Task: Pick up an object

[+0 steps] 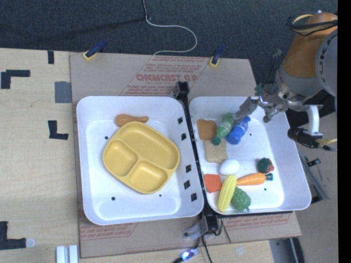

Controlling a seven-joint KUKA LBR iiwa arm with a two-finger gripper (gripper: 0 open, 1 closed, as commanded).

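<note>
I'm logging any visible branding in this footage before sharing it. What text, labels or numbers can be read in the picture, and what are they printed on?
Red printing on the cardboard sheet behind the two bins: a row of capital letters between red slanted stripes, too blurred to read with confidence.
Blue bottle and green bottle in the right bin: any labels are too small to read.
Yellow tray: no lettering visible.

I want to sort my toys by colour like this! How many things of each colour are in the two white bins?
Yellow: 2, the plate and the corn
Orange: 3, the drumstick, the carrot, the orange block
Green: 3, the green bottle, the broccoli, the dark green piece
Blue: 1, the blue bottle
Brown or tan: 2, the brown slice, the tan slice
White: 1, the egg
Total: 12
</note>
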